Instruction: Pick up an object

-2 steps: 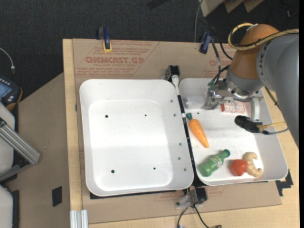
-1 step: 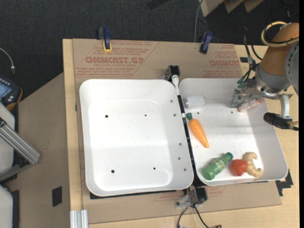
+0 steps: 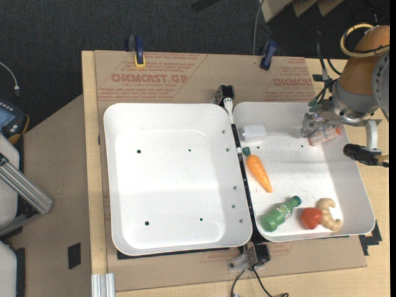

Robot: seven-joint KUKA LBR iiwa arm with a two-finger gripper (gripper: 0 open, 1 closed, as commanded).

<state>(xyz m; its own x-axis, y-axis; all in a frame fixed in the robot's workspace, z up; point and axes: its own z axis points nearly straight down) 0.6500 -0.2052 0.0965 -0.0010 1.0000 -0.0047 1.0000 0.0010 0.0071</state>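
Faintly, brown board [image 3: 185, 73] reads "CHEMCAST"; green bottle [image 3: 279, 213] label unreadable.

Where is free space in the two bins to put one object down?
The left white bin is bare across its floor. In the right white bin, room lies between the orange carrot and the gripper; its near edge is crowded.

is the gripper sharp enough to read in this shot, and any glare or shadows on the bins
Camera view: the gripper is small and soft over the right bin, so its fingers are unreadable; the carrot and green bottle are fairly crisp with short soft shadows; the left bin is evenly lit, bright white with little surface detail.
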